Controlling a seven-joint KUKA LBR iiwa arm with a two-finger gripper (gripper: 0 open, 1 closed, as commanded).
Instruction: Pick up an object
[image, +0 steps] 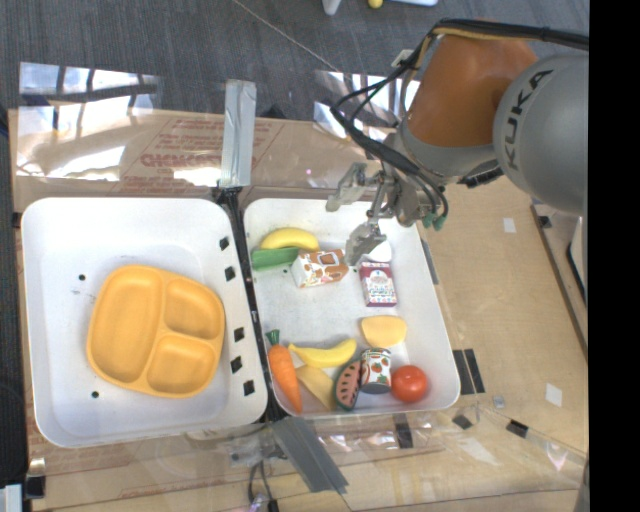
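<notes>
my gripper (362, 243) hangs over right bin (440, 330), just above small box (321, 268) and pink carton (378, 283) (fingers: can't tell if wide or narrow).

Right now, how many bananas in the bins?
2. One banana lies at the far end of the right bin beside a green item; the other banana lies near its front, next to the carrot.
</notes>
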